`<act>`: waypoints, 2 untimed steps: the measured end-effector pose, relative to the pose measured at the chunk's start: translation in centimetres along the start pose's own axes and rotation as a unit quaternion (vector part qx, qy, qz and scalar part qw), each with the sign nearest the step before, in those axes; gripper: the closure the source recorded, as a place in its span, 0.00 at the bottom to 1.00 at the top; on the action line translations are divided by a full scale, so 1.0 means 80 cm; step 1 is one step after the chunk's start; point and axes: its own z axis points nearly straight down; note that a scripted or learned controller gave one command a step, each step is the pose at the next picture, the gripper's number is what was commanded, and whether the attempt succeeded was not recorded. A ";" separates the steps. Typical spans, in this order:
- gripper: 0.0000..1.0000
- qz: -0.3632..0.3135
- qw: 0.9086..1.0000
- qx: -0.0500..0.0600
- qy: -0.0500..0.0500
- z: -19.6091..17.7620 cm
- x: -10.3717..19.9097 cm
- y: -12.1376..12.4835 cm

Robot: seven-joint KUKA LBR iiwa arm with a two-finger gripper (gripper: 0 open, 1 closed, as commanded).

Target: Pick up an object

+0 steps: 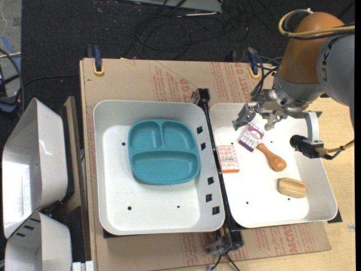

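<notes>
Jaws spread, the gripper [256, 119] hovers over the purple packet [250, 138] at the right bin's [321, 208] eleven o'clock; next, descend and close.

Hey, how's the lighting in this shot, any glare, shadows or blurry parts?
Camera view: even, soft light; the white bins look bright but not blown out; the teal tray and wooden spoon are sharp; the gripper looks slightly soft, with a faint shadow beneath it.
</notes>
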 end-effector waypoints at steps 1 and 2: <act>0.00 -0.001 1.000 -0.007 -0.001 -0.010 0.000 0.004; 0.00 0.000 1.000 -0.005 -0.001 0.044 -0.001 0.003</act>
